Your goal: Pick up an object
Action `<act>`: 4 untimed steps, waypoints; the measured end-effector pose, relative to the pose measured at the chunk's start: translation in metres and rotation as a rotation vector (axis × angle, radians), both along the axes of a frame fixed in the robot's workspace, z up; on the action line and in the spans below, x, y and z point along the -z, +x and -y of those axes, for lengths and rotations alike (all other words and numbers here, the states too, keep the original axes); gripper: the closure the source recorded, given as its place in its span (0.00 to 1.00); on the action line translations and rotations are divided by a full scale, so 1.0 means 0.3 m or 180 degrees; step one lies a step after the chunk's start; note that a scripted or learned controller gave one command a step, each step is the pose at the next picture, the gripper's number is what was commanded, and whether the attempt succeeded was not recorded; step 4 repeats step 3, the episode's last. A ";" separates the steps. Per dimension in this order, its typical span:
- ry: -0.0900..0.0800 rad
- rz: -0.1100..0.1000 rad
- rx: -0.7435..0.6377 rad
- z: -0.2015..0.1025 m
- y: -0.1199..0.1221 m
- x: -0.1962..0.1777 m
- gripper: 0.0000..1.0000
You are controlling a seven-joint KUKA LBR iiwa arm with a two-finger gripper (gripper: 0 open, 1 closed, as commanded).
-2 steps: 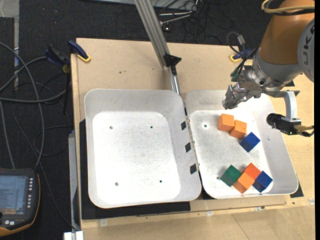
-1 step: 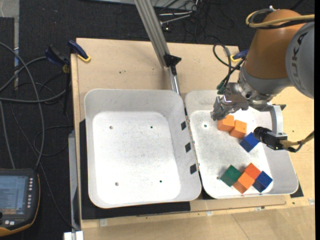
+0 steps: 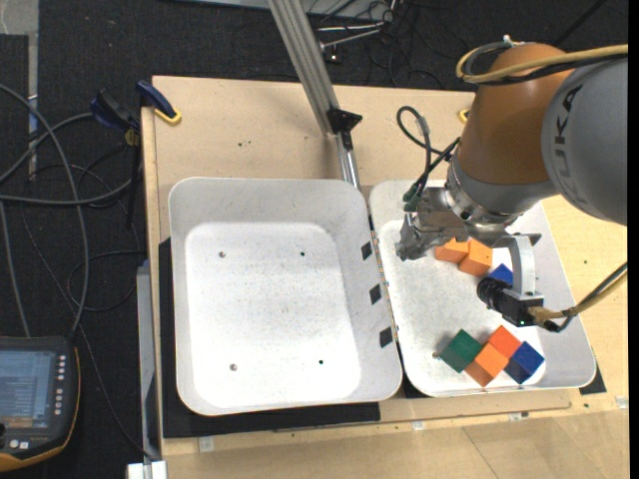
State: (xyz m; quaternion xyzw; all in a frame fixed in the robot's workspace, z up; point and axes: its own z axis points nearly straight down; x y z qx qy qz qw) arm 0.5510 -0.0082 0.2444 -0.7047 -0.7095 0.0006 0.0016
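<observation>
Hand (image 3: 411, 239) hangs over right bin (image 3: 419, 307), orange blocks (image 3: 466, 254) beside it.

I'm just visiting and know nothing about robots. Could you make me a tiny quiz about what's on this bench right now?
1. True or false: the coloured blocks lie in the left bin.
2. Which colour is the block at the left end of the cluster near the right bin's front edge? A red, B green, C yellow.
3. Fill in: the gripper hangs over the ____ bin.

Key:
1. False; they lie in the right bin.
2. B, the green block.
3. Right.
</observation>
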 end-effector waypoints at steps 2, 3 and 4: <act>-0.0001 -0.0002 -0.0002 -0.324 -0.153 0.024 1.00; -0.0005 0.0007 0.0024 -0.314 -0.149 0.022 0.00; -0.0005 0.0007 0.0024 -0.314 -0.149 0.022 0.00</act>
